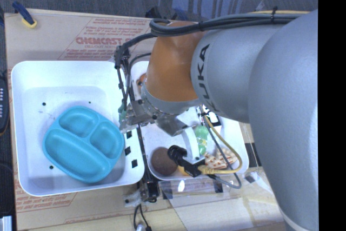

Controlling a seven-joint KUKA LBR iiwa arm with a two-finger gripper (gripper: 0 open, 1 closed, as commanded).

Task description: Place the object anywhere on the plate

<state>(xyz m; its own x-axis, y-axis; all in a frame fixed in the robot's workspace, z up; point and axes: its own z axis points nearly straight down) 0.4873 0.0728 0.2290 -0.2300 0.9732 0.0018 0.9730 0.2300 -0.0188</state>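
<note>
Blue three-compartment plastic plate [82,143] lies in the white bin [21,116] left of the hand [162,121], well apart from it. Whether the hand grips anything cannot be told. A brown round object [161,161] lies just below it in the right white bin [238,154], beside a waffle-like piece [221,160].

Most of the right bin [238,143] is being covered by the grey arm [259,62] and its orange band [173,67]. The gripper is being hidden under the wrist, so its state cannot be told. The arm is being cut off at the right and bottom edges. 1 brown round object [160,161] is being partly hidden by black cabling [178,155].
</note>
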